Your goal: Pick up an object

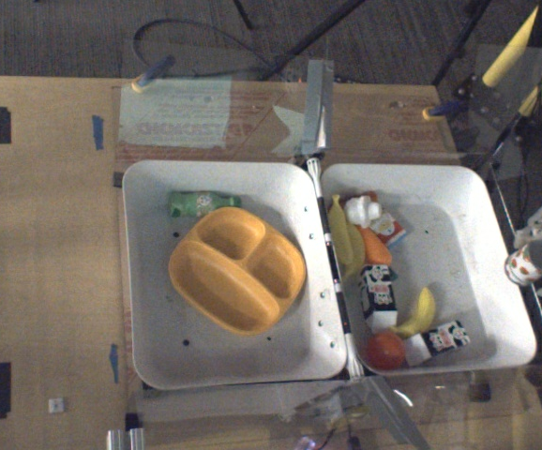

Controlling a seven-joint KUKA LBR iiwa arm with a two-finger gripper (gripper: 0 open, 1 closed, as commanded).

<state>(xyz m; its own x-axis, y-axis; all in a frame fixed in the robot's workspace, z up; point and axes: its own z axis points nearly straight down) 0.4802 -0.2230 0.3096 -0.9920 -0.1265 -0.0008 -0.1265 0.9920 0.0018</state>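
Note:
The left bin (149, 279) holds an orange divided plate (237, 268) and a green packet (203, 202) just behind it. In the right bin (459, 242), objects crowd the left wall and front. A yellow banana (343, 234) lies along the divider, with a white item (363, 211) and an orange piece (376, 247) beside it. A black-and-white carton (379, 298) lies below them. A small banana (419, 313), a red ball-like fruit (384, 350) and a second small carton (447, 337) are at the front.
A metal bar (316, 111) runs back from the seam between the bins. Small white items with red marks (532, 251) sit just past the right bin's right rim. Tripod legs and cables cross the floor behind the bench.

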